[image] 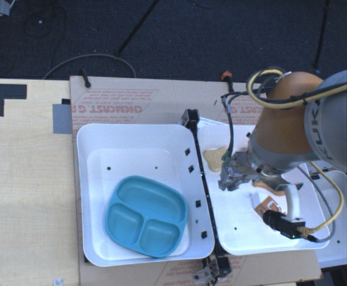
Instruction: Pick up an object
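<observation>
My gripper [228,180] hangs low over the left part of the right bin [244,243], beneath the grey and orange wrist. A flat tan object [214,157] lies in that bin just up and left of the gripper, close to the divider. A small orange-brown object [268,204] shows partly from under the arm, to the right of the gripper. Most of the right bin's floor is hidden by the arm. A blue divided plate [146,214] lies in the left bin [96,159].
A black divider rail [200,189] runs between the two bins. The bins rest on a cardboard sheet [131,103] on the pale wooden bench [24,189]. Cables loop around the wrist above the right bin.
</observation>
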Controlling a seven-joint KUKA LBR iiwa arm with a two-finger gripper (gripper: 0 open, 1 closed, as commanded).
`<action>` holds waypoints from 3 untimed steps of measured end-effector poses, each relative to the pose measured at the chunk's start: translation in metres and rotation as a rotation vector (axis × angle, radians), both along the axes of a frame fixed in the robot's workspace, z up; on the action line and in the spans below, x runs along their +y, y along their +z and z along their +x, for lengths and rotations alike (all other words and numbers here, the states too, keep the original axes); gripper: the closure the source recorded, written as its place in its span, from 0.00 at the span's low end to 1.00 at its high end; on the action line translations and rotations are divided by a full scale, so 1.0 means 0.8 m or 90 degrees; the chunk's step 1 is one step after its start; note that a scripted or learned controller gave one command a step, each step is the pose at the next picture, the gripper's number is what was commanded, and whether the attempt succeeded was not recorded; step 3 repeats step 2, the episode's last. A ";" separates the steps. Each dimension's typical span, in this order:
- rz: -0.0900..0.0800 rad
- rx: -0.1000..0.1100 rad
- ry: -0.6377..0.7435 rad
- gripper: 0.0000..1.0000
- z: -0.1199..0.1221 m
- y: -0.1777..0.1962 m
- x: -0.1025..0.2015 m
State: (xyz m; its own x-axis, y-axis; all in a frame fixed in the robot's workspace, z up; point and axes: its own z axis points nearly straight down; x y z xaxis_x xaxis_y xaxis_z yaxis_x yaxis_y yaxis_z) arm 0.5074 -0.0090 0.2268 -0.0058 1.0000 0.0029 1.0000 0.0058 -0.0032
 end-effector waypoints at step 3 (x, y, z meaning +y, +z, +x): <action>-0.001 0.003 -0.001 1.00 -0.018 -0.020 0.121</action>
